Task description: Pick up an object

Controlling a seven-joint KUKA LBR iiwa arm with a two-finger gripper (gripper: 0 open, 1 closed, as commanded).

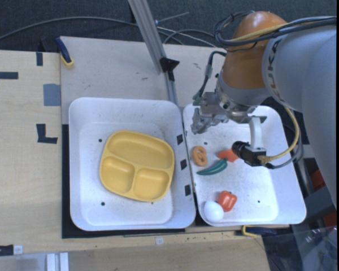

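Note:
In the right bin (282, 208) lie several small items: a tan pretzel-shaped piece (199, 156), a green chili with an orange-red end (216, 165), an orange-red pepper (227, 200) and a white egg (213, 210). My gripper (200, 123) hangs over the bin's upper left corner, just above the pretzel piece and apart from it. Nothing shows between its fingers.
The left bin (79, 168) holds a yellow divided plate (137, 165). A metal pole (152, 38) slants down to the bins' shared top edge. A black cable plug (244, 152) hangs beside the chili. Cables trail across the back of the bench.

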